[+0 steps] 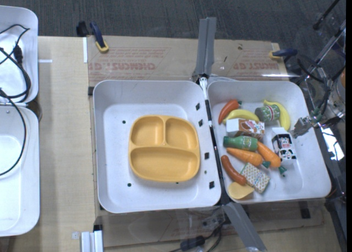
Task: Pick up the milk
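Pincer (302,126), thin metal: grip state cannot be told. Milk carton (284,147), small boxy white with black print, lies just below-left of it in the right bin (313,182), beside a smooth orange carrot (268,154).

Arm (335,88) cut by right edge

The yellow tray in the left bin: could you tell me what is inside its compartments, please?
Nothing lies in the yellow tray: its three compartments show bare yellow plastic. It rests flat in the left bin, so whatever is beneath it is covered.
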`<act>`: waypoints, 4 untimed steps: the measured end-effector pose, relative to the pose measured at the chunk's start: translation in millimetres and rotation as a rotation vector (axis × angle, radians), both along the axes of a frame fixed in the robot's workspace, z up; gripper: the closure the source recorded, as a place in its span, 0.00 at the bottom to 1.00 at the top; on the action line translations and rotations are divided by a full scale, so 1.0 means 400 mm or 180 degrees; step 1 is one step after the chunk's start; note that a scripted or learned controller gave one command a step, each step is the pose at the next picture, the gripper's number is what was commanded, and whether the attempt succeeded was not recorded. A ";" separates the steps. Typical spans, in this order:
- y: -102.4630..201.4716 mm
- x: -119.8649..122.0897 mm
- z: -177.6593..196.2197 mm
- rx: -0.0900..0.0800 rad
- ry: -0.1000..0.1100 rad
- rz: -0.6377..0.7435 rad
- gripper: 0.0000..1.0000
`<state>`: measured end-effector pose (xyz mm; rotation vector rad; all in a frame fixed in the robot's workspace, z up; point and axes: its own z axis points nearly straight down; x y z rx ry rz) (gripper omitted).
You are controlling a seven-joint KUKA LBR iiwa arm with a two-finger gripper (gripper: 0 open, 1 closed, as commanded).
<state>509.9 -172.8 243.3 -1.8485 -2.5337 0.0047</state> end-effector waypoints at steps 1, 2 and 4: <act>-0.082 -0.009 -0.226 0.0006 0.0004 0.0127 0.00; -0.066 0.006 -0.314 -0.0035 -0.0093 0.0175 0.00; -0.113 0.052 -0.336 -0.0038 -0.0110 0.0030 0.00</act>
